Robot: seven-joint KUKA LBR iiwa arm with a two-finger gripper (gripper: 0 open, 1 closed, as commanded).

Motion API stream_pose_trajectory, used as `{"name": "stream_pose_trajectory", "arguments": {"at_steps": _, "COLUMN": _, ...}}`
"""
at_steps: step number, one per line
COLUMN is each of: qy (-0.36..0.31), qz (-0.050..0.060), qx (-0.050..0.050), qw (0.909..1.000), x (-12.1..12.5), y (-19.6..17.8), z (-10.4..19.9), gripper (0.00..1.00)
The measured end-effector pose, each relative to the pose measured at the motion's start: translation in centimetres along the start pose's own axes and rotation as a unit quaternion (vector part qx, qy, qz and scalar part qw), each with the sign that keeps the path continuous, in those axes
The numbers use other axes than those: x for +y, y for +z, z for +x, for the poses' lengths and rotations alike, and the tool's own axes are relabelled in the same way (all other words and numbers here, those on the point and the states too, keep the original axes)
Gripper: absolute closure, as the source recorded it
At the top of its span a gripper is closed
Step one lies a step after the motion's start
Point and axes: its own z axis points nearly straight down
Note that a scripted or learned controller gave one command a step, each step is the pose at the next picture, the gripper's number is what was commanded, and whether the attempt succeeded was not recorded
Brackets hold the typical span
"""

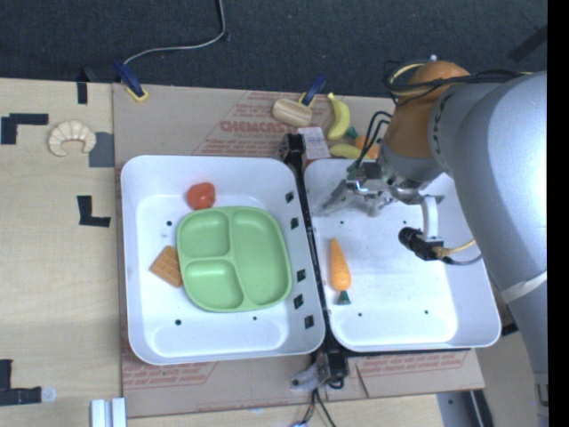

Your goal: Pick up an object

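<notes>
Starting at left, a green plate [235,258] lay in the left bin [142,238], a tomato [201,195] at its far edge. A carrot [339,265] lay in the right bin [462,314]. The hand [360,196] hovered beyond it, fingers spread, gripping nothing.

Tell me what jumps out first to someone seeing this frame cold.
The big grey arm with its orange band fills the right side, reaching over the right bin. A green divided plate sits in the middle of the left bin, and a carrot lies near the right bin's left wall.
</notes>
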Motion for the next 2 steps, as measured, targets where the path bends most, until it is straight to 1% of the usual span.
{"name": "stream_pose_trajectory", "arguments": {"at_steps": 1, "qy": 0.001, "qz": 0.001, "qx": -0.001, "qw": 1.0000, "x": -5.2, "y": -0.1, "z": 0.5, "gripper": 0.00}}
{"name": "stream_pose_trajectory", "arguments": {"at_steps": 2, "qy": 0.000, "qz": 0.002, "qx": 0.000, "qw": 1.0000, "x": -3.0, "y": -9.9, "z": 6.1, "gripper": 0.00}}
